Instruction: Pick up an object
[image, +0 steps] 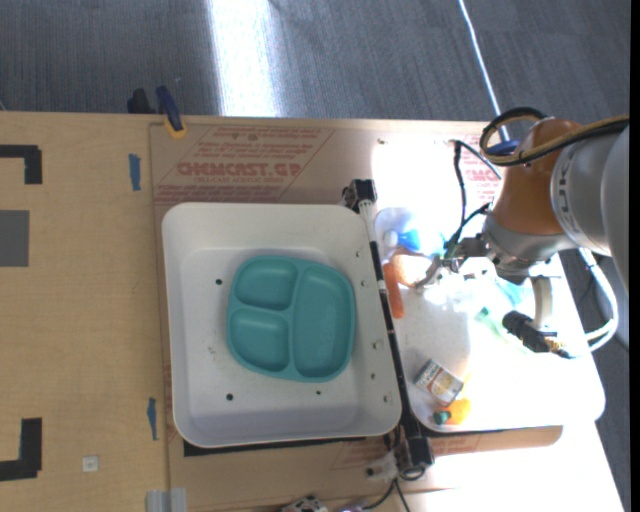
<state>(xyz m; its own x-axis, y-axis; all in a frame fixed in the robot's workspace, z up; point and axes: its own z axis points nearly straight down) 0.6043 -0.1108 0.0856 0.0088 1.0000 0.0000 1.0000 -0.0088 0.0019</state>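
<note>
Orange object (397, 270) lying in right bin (560, 400) beside the divider, just left of gripper (437, 272). Gripper state impossible to tell through glare. Teal divided plate (292, 316) in left bin (200, 240).

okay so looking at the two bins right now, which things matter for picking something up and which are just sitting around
For the job:
gripper, low over the right bin
orange item beside the gripper
small box
orange and green piece near the front edge

Lying about:
teal divided plate in the left bin
blue clamp on the bench edge
</note>
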